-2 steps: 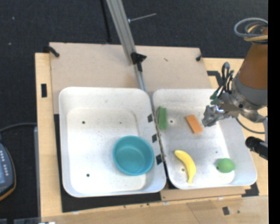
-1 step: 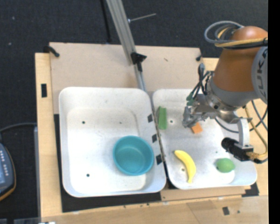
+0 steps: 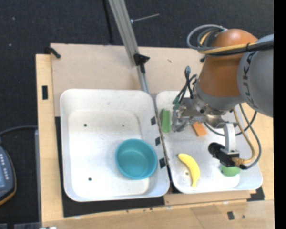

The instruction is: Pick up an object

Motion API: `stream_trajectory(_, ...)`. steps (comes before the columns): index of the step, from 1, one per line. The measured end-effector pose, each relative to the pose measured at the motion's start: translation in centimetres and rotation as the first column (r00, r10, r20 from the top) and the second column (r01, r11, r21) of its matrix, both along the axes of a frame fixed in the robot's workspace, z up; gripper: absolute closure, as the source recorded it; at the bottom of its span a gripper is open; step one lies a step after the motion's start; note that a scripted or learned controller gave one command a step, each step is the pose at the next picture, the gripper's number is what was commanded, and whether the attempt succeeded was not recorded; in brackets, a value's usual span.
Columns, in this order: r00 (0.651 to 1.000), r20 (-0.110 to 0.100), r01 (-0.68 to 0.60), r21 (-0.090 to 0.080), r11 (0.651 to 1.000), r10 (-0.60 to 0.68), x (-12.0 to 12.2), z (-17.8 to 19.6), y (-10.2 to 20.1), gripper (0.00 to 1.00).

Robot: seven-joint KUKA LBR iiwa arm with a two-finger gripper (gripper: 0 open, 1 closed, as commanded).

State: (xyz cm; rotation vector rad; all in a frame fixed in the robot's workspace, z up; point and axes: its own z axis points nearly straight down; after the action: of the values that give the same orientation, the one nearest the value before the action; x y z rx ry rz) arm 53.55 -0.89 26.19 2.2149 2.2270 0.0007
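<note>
Gripper (image 3: pixel 180 120): sat low over the right bin (image 3: pixel 250 182), close to the wall that bin shares with the left bin (image 3: pixel 76 104). Whether it was open or shut could not be told, and nothing showed gripped in it.

Green block (image 3: pixel 166 120): just beside the gripper on the divider side, pressed near the shared wall; long axis ran along that wall, away from the camera.

Orange piece (image 3: pixel 199 129): just on the gripper's other side, partly under the wrist, tilted.

Banana (image 3: pixel 190 168): nearer the camera than the gripper and apart from it, lying flat; long axis slanted, curving from its upper end near the divider toward the near rim. Bare floor lay around it.

Green round object (image 3: pixel 230 171): further to the arm side, near the near rim, under a black fitting (image 3: pixel 220 152).

Blue bowl (image 3: pixel 136 158): across the divider in the left bin, upright, touching the shared wall, much bare floor beyond it.
</note>
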Motion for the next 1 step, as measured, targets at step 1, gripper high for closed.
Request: stream_trajectory(1,1.000,-0.003,0.000,0.000,1.000,0.000,0.57,-1.59,5.18,1.00)
